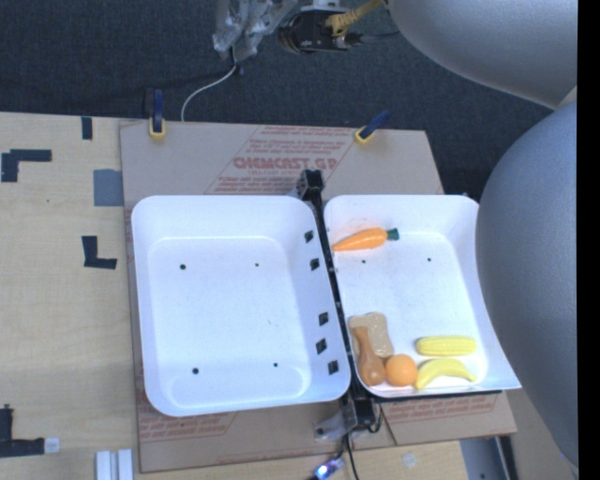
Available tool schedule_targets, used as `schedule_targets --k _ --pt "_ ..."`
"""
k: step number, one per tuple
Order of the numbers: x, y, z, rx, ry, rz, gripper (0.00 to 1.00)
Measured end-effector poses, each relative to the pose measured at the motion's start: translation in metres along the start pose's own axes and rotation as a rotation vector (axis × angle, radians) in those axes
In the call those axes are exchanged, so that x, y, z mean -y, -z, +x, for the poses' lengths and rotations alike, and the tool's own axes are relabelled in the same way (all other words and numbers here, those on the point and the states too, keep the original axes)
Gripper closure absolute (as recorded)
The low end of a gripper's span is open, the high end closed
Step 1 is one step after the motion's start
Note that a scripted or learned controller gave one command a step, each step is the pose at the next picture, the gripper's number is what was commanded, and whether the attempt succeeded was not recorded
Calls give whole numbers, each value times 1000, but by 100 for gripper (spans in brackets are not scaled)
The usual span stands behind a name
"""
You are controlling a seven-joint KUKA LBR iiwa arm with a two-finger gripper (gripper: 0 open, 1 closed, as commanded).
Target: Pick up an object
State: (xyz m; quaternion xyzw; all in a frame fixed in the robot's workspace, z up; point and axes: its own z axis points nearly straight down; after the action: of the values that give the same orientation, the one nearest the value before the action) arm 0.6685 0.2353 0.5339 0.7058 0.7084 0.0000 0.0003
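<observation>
The arm (534,244) is blurred and cut off by the top and right edges, and its grey bulk hides the right rim of the right bin (466,208). The gripper (246,28) at the far edge is cut off by the top edge and too blurred to read. In the right bin's near left corner, the brown drumstick-like piece (367,361) is partly covered by the tan bread-like slice (372,331) and the orange (400,371). The clamp (349,422) between the bins at the near edge is indistinct.

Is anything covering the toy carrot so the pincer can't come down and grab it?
No. The carrot lies alone, uncovered, near the back of the right bin. The bread slice, orange, corn cob and banana sit apart at the front.
</observation>
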Motion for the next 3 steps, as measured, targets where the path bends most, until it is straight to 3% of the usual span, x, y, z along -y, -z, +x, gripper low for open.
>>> schedule_targets --k 3 --pt "1 30 1 5 3 2 100"
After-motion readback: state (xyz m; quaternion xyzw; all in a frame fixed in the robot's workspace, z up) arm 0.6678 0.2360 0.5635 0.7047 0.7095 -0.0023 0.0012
